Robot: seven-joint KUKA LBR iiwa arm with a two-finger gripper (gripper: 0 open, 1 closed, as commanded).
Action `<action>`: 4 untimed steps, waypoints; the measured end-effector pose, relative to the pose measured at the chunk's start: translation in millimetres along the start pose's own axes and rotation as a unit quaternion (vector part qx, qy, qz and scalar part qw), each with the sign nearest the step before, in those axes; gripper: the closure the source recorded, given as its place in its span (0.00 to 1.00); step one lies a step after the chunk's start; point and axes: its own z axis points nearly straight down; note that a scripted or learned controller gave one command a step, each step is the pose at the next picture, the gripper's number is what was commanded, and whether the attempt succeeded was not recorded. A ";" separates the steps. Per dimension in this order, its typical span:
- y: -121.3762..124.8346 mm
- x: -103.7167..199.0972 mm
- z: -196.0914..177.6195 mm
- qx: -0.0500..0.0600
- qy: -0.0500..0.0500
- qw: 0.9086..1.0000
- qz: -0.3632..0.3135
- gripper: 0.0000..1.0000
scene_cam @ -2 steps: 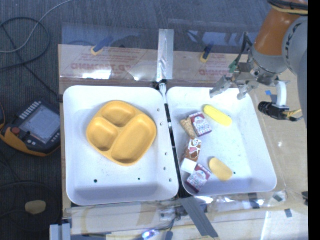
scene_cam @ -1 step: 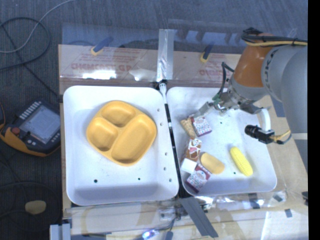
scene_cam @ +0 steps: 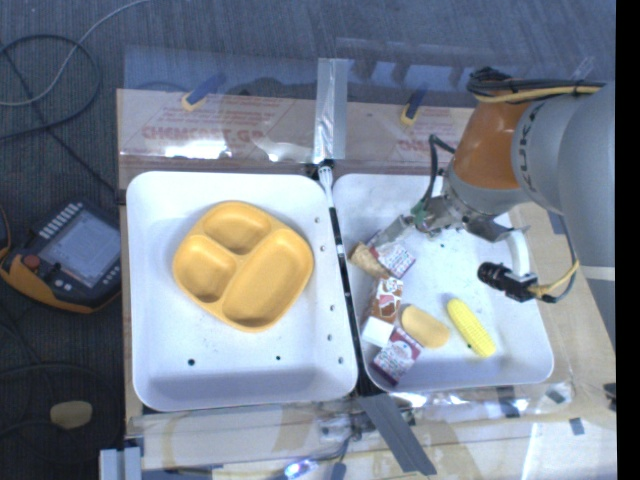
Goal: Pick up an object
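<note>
In the right bin (scene_cam: 520, 363), my gripper (scene_cam: 392, 234) reaches down and to the left from the orange-banded wrist (scene_cam: 490, 153). Its tip hangs over the bin's upper left part. Just below the tip lies a red-and-white packet (scene_cam: 398, 259), with a tan piece (scene_cam: 364, 259) beside it against the bin's left wall. I cannot tell whether the tip touches either one. Lower down lie another small packet (scene_cam: 388, 295), a white block (scene_cam: 376, 331), a maroon packet (scene_cam: 397, 356), a yellow oval piece (scene_cam: 426, 326) and a corn cob (scene_cam: 470, 328).
The left bin (scene_cam: 160, 368) holds a yellow three-part plate (scene_cam: 243, 264). A black cable plug (scene_cam: 505, 279) hangs from the arm over the right bin's right side. A teach pendant (scene_cam: 70, 258) lies on the floor at the left.
</note>
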 end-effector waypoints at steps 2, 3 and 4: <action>-48.9 3.4 8.4 0.010 0.004 0.984 0.177 0.00; -47.7 3.7 -0.2 0.010 0.006 0.984 0.176 1.00; -29.4 49.7 -84.5 0.017 0.004 0.977 0.211 1.00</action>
